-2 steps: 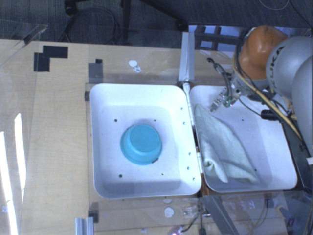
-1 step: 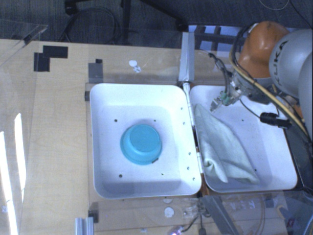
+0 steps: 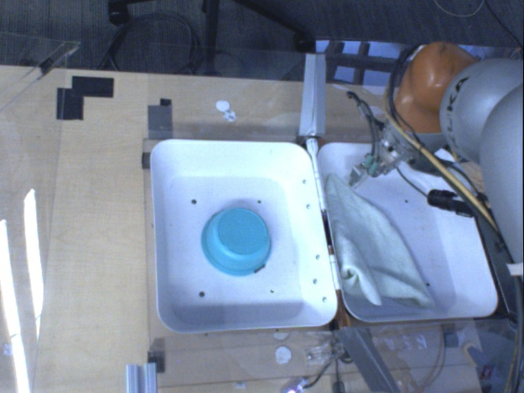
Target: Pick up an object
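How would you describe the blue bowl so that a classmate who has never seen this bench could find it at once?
Start with the two white bins side by side and take the left bin, the one away from the arm. Near its middle sits the blue bowl, round and upside down. It is the only coloured, hard-edged thing there; the right bin holds a crumpled white cloth.

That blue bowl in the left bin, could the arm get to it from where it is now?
Probably yes. The blue bowl sits alone in the left bin, open from above. The gripper is over the right bin near the white cloth, so it must cross the divider.
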Controlling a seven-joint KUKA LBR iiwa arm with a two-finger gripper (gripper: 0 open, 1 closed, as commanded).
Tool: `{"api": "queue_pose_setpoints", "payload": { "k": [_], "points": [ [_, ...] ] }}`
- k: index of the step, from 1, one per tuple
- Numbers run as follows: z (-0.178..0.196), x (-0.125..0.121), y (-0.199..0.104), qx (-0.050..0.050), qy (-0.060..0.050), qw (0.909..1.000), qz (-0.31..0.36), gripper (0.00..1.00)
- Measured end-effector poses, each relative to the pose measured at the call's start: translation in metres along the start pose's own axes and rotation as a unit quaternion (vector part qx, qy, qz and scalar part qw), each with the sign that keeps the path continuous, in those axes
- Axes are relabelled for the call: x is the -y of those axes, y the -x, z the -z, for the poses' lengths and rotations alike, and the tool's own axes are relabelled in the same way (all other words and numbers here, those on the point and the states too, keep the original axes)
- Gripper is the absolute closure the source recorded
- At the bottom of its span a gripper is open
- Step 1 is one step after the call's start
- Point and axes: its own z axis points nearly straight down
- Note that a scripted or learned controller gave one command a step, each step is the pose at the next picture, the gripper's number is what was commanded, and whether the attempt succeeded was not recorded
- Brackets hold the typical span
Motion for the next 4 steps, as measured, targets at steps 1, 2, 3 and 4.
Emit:
{"api": "queue_pose_setpoints", "payload": {
  "k": [1,2,3,4],
  "points": [
    [0.092,-0.034,-0.042,0.0,0.001,0.9999,-0.011,1.0],
    [0.089,-0.038,-0.066,-0.001,-0.001,0.9977,0.068,1.0],
    [0.1,-0.041,-0.067,0.0,0.001,0.9976,0.069,1.0],
    [0.105,-0.025,-0.074,-0.001,-0.001,0.9909,0.135,1.0]
  ]
}}
